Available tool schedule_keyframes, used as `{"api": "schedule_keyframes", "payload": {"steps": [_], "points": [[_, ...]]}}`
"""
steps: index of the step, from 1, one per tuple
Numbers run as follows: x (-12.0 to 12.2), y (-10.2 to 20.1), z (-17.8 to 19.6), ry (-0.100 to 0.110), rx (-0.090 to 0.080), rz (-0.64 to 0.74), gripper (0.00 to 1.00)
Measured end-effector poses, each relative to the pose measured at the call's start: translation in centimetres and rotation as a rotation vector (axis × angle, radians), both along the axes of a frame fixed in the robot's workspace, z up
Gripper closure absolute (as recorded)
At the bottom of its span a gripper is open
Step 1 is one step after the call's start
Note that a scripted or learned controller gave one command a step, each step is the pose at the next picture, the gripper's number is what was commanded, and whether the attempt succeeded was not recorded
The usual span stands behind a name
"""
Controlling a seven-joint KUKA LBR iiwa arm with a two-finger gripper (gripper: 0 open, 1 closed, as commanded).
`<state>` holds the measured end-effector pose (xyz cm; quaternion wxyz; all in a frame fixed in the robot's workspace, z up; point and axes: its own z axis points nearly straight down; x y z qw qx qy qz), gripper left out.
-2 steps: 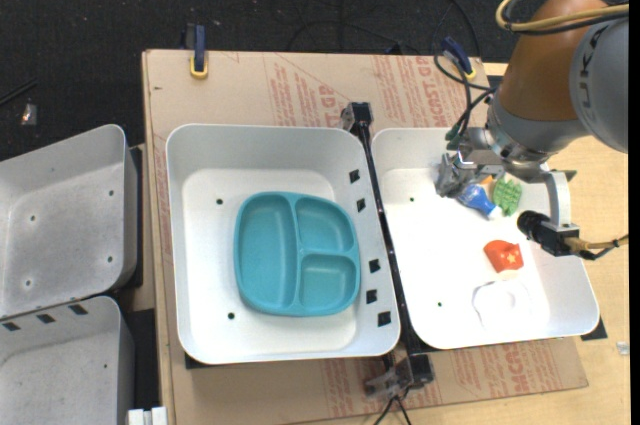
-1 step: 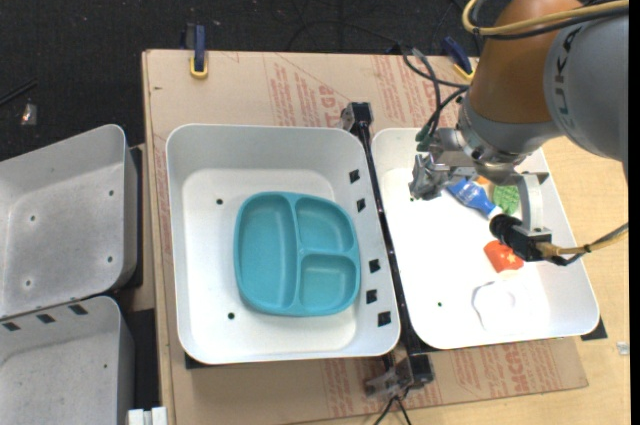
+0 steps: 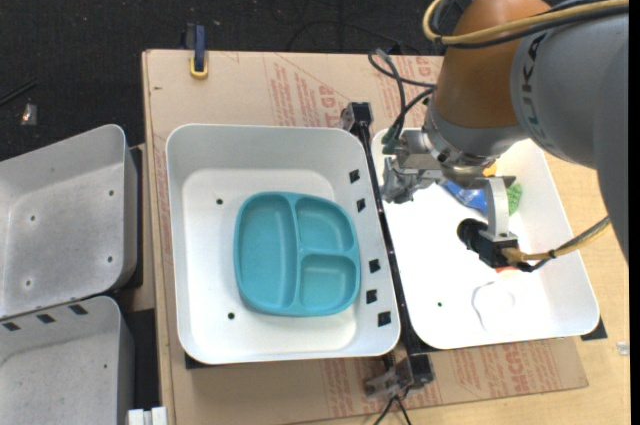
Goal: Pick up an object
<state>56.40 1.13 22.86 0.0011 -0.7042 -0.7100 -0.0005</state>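
Just inside the near-left corner region of the right bin (image 3: 545, 313), the gripper (image 3: 397, 185) is seen lowered over the white floor, close beside the wall that is shared with the left bin (image 3: 268, 139). Whether it is wide or narrow cannot be told, since it is viewed from above and is largely covered by its own wrist; nothing can be made out as being held. The wrist is pointed steeply downward, and above it the orange band (image 3: 490, 63) is turned toward the camera, while the grey arm (image 3: 585, 78) is extended away to the right edge of the view. Just to the right of the gripper, partly hidden under the wrist, a blue item (image 3: 470, 196) is laid on the bin floor, and a small green item (image 3: 513, 198) is found just beside it. Nearer the front of the same bin, a clear, faintly outlined item (image 3: 495, 301) is seen, too pale to be identified. A teal divided plate (image 3: 297, 254) is laid flat in the middle of the left bin, well apart from the gripper. Both bins are borne by a cardboard-covered bench (image 3: 260, 83), at whose far-left edge a yellow and blue clamp (image 3: 199, 53) is fixed.
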Motion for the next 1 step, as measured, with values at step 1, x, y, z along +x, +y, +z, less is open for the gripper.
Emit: {"api": "schedule_keyframes", "payload": {"steps": [1], "points": [[-1.76, 3.97, 0.31, 0.002, -0.001, -0.001, 1.00]]}}
